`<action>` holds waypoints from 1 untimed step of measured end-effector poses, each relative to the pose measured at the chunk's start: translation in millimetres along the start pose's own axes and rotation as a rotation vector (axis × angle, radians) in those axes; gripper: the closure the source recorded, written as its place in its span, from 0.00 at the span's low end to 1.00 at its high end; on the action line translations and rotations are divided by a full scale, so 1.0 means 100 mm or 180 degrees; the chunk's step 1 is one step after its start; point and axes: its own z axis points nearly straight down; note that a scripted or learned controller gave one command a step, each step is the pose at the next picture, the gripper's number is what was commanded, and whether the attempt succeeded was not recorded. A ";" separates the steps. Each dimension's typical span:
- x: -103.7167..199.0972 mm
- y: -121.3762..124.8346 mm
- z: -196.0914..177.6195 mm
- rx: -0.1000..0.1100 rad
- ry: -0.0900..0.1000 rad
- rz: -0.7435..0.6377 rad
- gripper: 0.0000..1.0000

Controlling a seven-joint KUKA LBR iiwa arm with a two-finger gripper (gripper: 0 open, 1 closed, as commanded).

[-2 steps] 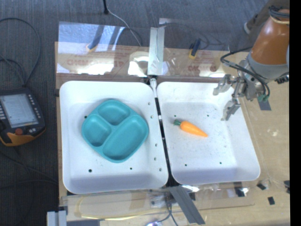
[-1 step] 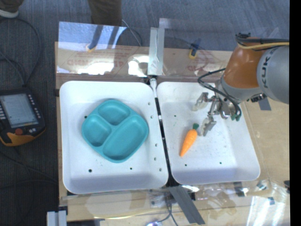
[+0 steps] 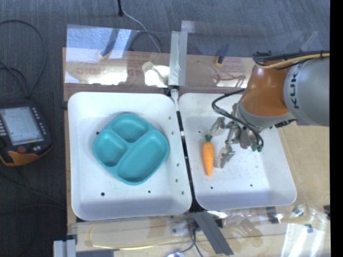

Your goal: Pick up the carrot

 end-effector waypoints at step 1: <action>0.18 0.22 -0.01 0.0000 -0.0016 0.0375 0.00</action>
